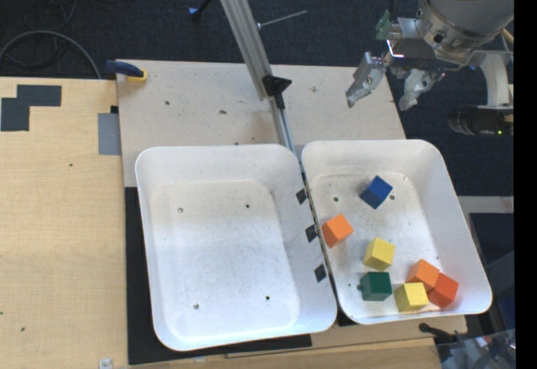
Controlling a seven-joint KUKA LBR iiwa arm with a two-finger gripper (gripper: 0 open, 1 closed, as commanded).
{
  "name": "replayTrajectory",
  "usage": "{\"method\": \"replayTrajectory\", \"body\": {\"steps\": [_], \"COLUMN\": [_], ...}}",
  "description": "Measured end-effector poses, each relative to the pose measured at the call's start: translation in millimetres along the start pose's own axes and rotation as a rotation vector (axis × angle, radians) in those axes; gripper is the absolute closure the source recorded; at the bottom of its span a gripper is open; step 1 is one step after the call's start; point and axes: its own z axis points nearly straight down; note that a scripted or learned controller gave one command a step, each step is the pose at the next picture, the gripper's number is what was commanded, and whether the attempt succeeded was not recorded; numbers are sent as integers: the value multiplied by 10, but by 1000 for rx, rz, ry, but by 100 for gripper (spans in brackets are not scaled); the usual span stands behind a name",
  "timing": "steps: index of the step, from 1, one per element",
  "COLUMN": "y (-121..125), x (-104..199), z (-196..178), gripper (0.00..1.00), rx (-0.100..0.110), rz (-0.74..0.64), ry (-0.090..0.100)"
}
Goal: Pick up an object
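Observation:
The right bin [436,164] holds several small blocks: a blue one [377,191], an orange one [337,230], a yellow one [379,253], a dark green one [376,285], another yellow one [411,296], and an orange [424,272] and a red one [445,289] at the near right corner. My gripper [388,89] hangs high above the bench behind the right bin, open, with nothing between its two fingers [363,84].
The left bin [159,170] lies beside the right one. A slanted aluminium post [247,32] rises from the bench behind the bins' shared wall. A blue and yellow clamp [126,70] sits at the bench's far left corner.

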Motion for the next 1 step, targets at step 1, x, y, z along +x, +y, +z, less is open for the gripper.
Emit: {"method": "replayTrajectory", "body": {"steps": [1], "y": [319], "x": [56], "z": [349], "gripper": [0], "rx": [0], "rz": [0], "ry": [-2]}}
